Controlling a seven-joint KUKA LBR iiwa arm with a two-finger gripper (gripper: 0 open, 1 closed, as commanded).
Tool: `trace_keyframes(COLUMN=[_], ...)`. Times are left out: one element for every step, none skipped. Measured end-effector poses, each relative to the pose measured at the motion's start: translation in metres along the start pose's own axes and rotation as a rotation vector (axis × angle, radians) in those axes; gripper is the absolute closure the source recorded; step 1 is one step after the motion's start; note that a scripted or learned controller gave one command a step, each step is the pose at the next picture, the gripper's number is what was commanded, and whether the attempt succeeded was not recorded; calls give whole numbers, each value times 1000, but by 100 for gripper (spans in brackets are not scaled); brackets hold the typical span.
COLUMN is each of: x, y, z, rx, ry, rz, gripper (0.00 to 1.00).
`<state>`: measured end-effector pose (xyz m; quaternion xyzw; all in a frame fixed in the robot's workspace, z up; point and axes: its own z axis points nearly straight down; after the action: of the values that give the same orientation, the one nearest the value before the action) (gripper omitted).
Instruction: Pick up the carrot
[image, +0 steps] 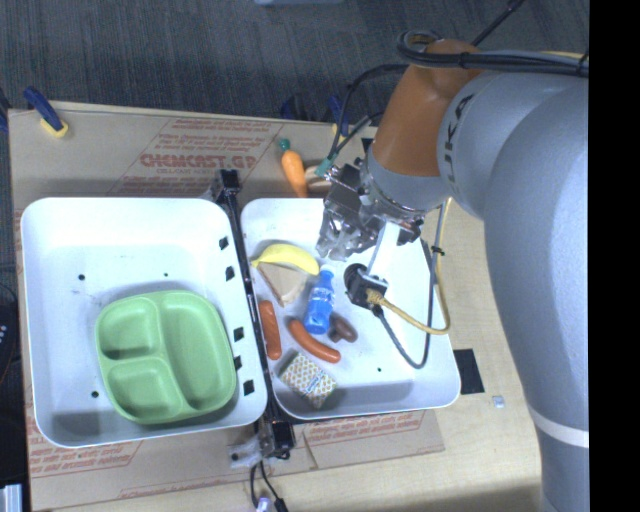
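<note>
Nearest me, low in the frame, I see the green tray (165, 356) in the left bin (60, 235). Up top centre, the carrot (293, 171) lies outside the bins on the surface, running top-to-bottom, green end toward the upper edge. The gripper (336, 243) hangs over the right bin (420, 370); I cannot tell its fingers' state.

A green divided tray (165, 356) sits in the left bin (60, 230); the right bin (420, 385) holds a banana (285, 258), blue bottle (319, 301), two sausages (one (270, 329) against the divider) and a patterned packet (307, 379).
</note>
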<state>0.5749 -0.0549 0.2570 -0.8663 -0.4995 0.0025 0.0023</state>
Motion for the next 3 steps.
trace_keyframes(x=[57,-30,41], y=[-22,-85,-139], z=[38,16,67], rx=[1,1,1], ry=[-1,-1,-1], rz=[146,405,539], gripper=[100,100,100])
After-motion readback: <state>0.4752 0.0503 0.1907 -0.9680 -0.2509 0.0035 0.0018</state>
